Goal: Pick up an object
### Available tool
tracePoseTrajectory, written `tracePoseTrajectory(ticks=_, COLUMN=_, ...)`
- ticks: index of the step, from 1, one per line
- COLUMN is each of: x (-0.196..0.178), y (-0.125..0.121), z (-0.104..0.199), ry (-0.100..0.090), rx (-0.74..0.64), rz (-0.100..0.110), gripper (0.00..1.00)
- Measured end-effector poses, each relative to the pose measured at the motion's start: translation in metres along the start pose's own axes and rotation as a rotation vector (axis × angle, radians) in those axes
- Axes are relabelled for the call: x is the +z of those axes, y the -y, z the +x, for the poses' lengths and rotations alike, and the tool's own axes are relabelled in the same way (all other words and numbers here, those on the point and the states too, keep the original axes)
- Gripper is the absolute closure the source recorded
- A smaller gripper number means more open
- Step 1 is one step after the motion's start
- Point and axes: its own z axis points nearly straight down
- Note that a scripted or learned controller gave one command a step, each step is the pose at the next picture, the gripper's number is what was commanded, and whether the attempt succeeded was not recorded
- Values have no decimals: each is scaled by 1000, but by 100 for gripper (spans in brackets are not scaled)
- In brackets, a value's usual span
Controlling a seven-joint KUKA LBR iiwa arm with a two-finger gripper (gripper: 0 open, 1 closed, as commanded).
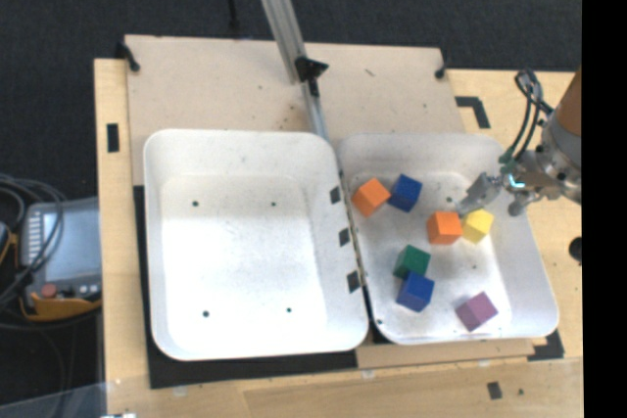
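Observation:
The right bin (514, 274) holds several small cubes: an orange cube (370, 196), a blue cube (406, 192), a second orange cube (444, 227) touching a yellow cube (478, 226), a green cube (412, 260), a second blue cube (415, 291) and a purple cube (476, 310). My gripper (496, 199) reaches in from the right and hangs over the bin's right side, just above and to the right of the yellow cube. Its two fingers stand apart with nothing between them.
The left bin (245, 240) lies beside the right one, with a black-clipped divider between them. A slanted metal pole (279, 10) rises behind the bins. A control pendant (54, 255) sits off the bench's left edge.

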Motion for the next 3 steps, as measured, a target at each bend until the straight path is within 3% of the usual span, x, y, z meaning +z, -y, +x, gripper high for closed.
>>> tracePoseTrajectory(ticks=1, x=-2, y=-1, z=0, ry=1, rx=0, rz=-5, gripper=0)
tracePoseTrajectory(ticks=3, x=102, y=-1, z=-14, ry=2, rx=4, rz=0, gripper=0)
